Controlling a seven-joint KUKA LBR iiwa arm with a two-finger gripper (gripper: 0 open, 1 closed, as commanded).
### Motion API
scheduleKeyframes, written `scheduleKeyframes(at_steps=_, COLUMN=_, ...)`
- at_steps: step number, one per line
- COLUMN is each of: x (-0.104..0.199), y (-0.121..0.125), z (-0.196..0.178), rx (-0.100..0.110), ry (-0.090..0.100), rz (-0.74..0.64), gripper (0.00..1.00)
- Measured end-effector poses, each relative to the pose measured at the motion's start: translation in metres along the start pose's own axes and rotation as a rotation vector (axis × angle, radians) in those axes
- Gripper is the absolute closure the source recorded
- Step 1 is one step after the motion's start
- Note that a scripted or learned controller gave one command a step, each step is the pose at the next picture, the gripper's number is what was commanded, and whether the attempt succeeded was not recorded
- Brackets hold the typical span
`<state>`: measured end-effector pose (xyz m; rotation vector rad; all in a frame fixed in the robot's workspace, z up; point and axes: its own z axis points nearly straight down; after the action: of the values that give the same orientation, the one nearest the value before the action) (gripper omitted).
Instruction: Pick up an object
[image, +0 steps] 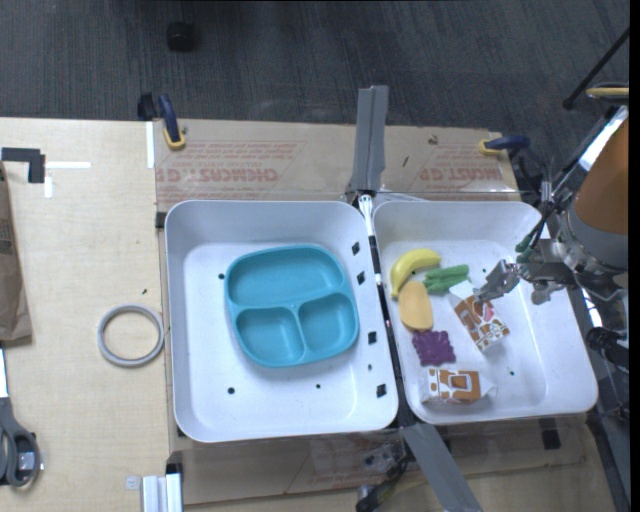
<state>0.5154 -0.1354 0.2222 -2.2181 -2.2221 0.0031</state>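
The right bin (560, 385) holds several small items: a yellow banana (413, 265), a green pod (447, 277), an orange-yellow lump (416, 307), purple grapes (434, 347), an orange-and-white packet (481, 322) and a small orange carton (456, 386). My gripper (518, 288) hangs over the right part of this bin, just above and right of the packet. It looks open, one finger (495, 283) slanting down toward the packet's top corner. Nothing sits between the fingers.
The left bin (195, 390) holds a blue divided plate (292, 305). On the wooden bench to the left lie a grey ring (131, 334) and scissors (15, 450). A grey divider post (370, 140) stands between the bins at the back.
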Motion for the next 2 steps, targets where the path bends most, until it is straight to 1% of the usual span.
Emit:
scheduleKeyframes(at_steps=1, x=0.018, y=0.042, z=0.088, rx=0.0, ry=0.0, rz=0.12, gripper=0.0)
scheduleKeyframes(at_steps=2, x=0.028, y=0.104, z=0.122, rx=-0.007, ry=-0.002, rz=0.018, gripper=0.0)
